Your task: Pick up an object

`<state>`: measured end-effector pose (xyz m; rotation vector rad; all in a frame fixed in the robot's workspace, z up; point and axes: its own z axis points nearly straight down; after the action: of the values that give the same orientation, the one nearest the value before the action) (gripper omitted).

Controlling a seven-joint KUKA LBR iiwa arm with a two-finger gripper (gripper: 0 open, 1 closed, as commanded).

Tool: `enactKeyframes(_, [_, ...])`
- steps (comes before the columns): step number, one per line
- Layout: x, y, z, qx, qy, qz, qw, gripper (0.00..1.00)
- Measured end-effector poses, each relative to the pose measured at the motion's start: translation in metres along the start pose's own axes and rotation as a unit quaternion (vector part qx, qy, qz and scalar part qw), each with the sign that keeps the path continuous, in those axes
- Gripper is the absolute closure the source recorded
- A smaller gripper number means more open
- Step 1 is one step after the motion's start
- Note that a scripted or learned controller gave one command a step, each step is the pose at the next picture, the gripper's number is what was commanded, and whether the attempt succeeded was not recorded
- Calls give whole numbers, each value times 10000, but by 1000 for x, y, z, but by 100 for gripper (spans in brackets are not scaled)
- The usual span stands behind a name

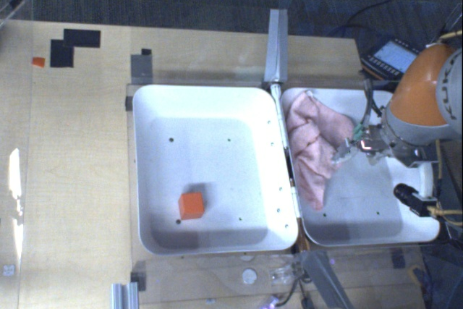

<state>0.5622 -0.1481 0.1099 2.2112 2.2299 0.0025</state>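
A crumpled pink cloth (309, 143) lies along the left side of the right bin (376, 224), draped against the wall it shares with the left bin. My gripper (348, 149) hangs low over the right bin at the cloth's right edge, touching or nearly touching the fabric. The grey wrist and orange band (419, 94) rise from it toward the right. A small orange block (192, 205) rests on the floor of the left bin (217, 112), toward its near left corner, far from the gripper.
A metal post (277, 47) stands at the back between the bins. Black flat shapes (72, 47) and a tiny orange square (38, 62) lie on the wooden bench at the far left. A screen device (391, 58) sits beyond the right bin.
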Motion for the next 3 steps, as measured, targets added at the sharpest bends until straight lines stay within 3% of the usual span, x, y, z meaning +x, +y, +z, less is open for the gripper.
enactKeyframes(1, [21,63,19,-23,-3,-549,9985,0])
enactKeyframes(2, [-27,109,22,-30,-8,-639,9980,0])
enactKeyframes(3, [38,105,21,31,-94,-1803,9836,0])
